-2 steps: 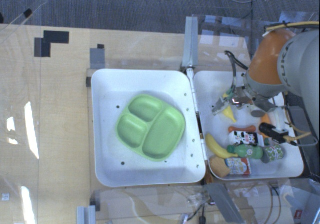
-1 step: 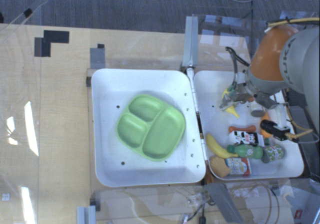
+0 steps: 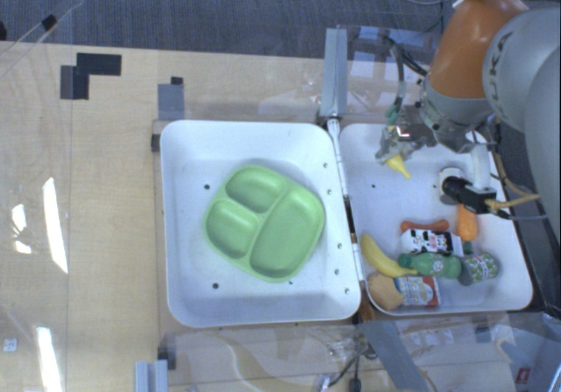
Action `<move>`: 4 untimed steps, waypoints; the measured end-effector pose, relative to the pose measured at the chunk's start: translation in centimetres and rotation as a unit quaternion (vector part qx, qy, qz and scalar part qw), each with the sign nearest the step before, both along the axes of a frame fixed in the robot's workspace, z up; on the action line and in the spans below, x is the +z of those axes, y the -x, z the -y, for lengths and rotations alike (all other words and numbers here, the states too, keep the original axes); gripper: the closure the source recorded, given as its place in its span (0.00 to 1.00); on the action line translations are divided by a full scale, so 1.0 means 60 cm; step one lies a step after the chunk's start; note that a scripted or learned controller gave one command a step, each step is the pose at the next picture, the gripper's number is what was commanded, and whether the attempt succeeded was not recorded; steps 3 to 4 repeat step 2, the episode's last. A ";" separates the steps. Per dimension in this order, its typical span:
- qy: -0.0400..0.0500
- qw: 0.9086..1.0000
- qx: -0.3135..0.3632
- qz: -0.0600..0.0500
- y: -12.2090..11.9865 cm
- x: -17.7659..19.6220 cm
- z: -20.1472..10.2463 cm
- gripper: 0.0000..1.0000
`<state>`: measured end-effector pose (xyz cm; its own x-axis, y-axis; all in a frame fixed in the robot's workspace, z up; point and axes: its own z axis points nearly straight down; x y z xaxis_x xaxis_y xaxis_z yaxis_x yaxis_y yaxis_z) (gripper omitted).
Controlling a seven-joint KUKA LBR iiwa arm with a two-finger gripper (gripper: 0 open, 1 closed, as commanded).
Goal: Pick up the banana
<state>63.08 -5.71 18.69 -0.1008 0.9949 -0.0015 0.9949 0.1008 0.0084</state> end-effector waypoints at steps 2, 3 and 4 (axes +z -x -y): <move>0.000 0.998 -0.067 -0.001 0.111 0.158 0.025 1.00; 0.000 0.998 -0.067 -0.001 0.111 0.158 0.025 1.00; 0.000 0.998 -0.067 -0.001 0.111 0.158 0.025 1.00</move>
